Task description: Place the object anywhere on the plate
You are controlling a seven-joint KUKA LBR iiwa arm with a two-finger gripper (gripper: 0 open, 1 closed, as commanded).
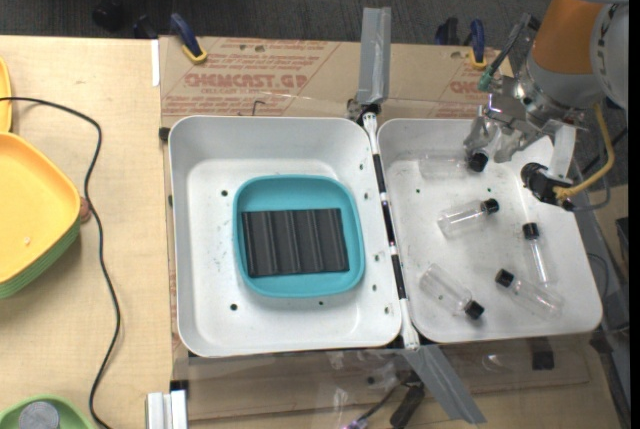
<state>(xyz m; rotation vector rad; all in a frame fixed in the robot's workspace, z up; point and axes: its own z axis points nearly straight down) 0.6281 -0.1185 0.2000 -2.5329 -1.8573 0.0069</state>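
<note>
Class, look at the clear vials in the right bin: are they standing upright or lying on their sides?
Lying on their sides. Each vial shows its full length flat on the right bin floor, black cap pointing sideways.

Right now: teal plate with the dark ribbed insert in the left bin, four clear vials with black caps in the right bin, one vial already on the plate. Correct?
Not quite. No vial is on the teal plate; the camera view shows just its dark ribbed insert. All four vials lie in the right bin, the plate in the left bin, as you said.
</note>
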